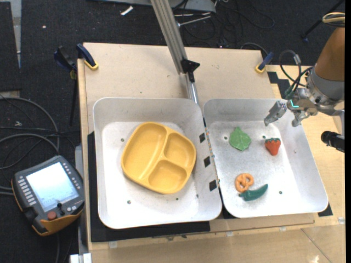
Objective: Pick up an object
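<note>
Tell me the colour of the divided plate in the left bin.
The divided plate is yellow, clearest in the camera view, lying in the left bin.

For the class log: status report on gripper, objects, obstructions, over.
Gripper open, above right bin's far edge. Strawberry nearest, untouched. Nothing blocking it.

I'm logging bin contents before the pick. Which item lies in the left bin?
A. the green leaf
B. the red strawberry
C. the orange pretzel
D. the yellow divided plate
D: the yellow divided plate sits in the left bin; the strawberry, leaf and pretzel lie in the right bin.
</note>
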Controlling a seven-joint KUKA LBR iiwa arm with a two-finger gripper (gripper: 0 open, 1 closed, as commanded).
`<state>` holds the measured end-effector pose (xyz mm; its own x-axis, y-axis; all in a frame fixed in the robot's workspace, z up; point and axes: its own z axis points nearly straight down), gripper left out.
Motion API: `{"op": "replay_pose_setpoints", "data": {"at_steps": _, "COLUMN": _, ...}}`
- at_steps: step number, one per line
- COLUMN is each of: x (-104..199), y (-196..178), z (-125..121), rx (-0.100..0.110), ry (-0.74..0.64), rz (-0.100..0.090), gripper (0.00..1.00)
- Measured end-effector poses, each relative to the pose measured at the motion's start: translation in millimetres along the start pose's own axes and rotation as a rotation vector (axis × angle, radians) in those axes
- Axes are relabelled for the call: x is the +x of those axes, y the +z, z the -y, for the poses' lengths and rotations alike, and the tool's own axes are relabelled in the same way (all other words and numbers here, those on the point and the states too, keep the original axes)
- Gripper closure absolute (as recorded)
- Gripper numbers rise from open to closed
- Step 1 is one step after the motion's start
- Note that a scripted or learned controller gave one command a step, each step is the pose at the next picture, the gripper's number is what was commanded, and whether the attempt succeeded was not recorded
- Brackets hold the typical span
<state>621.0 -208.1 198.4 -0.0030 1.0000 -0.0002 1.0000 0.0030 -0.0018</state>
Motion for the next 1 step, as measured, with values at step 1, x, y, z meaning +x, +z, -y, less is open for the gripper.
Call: {"op": "replay_pose_setpoints", "data": {"at_steps": 1, "x": 2.3, "y": 64.4, "z": 0.0, "rx": 0.004, "ry": 0.001, "rz": -0.001, "gripper": 0.00}}
